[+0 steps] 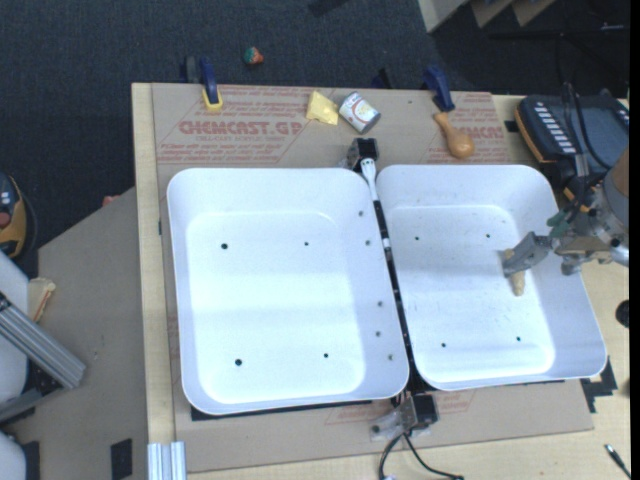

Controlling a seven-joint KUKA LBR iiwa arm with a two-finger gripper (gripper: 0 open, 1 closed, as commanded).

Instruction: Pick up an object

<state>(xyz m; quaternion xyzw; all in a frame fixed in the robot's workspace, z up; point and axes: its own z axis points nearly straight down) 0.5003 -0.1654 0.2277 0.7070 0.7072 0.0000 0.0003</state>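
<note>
Bench: brown cardboard sheet (300, 118) printed with red "CHEMCAST" lettering covers the benchtop and carries two shallow white bins side by side. Left bin (200, 268) and right bin (450, 193) touch along their inner rims; a dark strip runs down the seam. Each bin floor shows small dark dots near its corners.

Arm enters at the right edge, over the right bin's right side. Gripper (520, 260) hangs above the bin floor near the right wall. A small tan object (517, 284) sits directly under the fingertip area, low in the right bin; contact or grasp cannot be judged at this resolution, and the spread of the pincer cannot be told.

On the cardboard behind the bins: a yellow wedge-shaped piece (322, 109), a small white-and-grey cylinder (359, 112) just beside it, and a wooden-coloured handle-shaped item (455, 138) further right. Two blue clamps (209, 78) grip the sheet's far edge.

Floor: dark carpet (100, 28). A small coloured ball (254, 56) lies on it beyond the bench.
</note>
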